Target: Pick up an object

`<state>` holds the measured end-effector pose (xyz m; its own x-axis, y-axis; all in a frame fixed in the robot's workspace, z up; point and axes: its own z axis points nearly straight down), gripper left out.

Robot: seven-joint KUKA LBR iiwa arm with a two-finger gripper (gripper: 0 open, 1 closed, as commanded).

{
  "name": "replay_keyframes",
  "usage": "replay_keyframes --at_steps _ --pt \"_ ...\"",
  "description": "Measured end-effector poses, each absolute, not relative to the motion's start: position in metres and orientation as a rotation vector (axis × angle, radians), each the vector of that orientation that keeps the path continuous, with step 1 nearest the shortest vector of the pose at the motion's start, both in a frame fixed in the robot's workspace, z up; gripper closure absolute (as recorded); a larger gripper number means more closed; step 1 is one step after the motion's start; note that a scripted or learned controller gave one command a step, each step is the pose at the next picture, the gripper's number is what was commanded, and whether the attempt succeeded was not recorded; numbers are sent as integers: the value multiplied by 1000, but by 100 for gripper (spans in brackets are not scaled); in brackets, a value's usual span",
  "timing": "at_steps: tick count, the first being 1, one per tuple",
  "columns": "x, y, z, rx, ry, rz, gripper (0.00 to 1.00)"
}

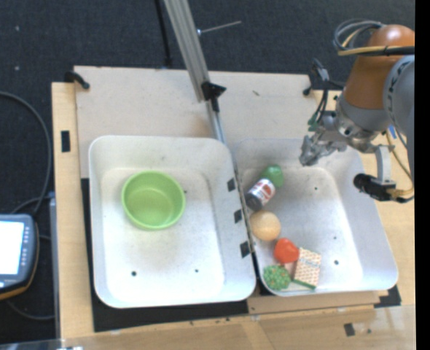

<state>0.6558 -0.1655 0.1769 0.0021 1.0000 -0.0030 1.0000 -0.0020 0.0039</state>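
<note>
the arm [372,79] reaches in from the right, and its pincer [311,154] hangs over the upper part of the right bin [361,224], apart from the things below it. whether the pincer is spread or pressed together cannot be told here; nothing shows between its tips. the right bin's objects crowd along its left and lower side: a small green ball [274,174] near the top, a tilted can [260,192] just below and beside it, a tan ball [265,227] lower down, then a red-orange piece [286,251], a patterned box [307,267] and a green leafy piece [276,276] at the bottom edge. the left bin [200,268] holds an upright green bowl [153,200]. both bins sit on the light surface [127,100].
</note>
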Motion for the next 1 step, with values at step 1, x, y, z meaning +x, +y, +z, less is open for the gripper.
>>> replay_keyframes --at_steps 1 --pt "664 -166 223 2215 2220 6 100"
